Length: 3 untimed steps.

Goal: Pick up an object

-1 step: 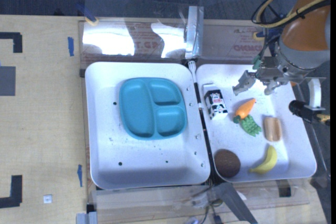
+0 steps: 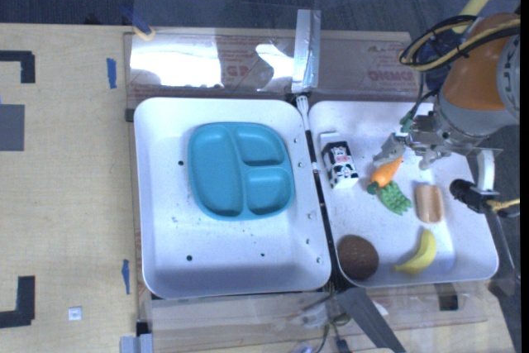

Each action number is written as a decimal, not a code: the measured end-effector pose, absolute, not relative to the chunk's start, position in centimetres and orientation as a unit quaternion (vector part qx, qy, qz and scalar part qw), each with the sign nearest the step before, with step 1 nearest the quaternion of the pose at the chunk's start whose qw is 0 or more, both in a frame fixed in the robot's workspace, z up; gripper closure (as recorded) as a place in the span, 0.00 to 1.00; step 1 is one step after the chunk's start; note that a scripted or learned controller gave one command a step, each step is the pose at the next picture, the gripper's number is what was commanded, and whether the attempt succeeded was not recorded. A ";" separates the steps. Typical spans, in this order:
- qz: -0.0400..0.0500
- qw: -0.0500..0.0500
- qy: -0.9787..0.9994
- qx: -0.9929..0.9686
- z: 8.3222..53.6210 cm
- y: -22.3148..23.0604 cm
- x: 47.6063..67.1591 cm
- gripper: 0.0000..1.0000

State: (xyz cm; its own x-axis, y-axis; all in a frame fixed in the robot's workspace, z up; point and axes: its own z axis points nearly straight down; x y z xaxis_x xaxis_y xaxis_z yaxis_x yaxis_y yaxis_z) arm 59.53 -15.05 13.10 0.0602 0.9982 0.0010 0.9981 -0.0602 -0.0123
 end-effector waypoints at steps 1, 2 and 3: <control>-0.001 -0.001 -0.739 -0.673 8.6 -14.7 59.2 0.00; 0.000 -0.002 -0.811 -0.585 8.7 -18.1 55.1 0.00; -0.001 -0.003 -0.731 -0.683 8.7 -15.8 55.7 0.00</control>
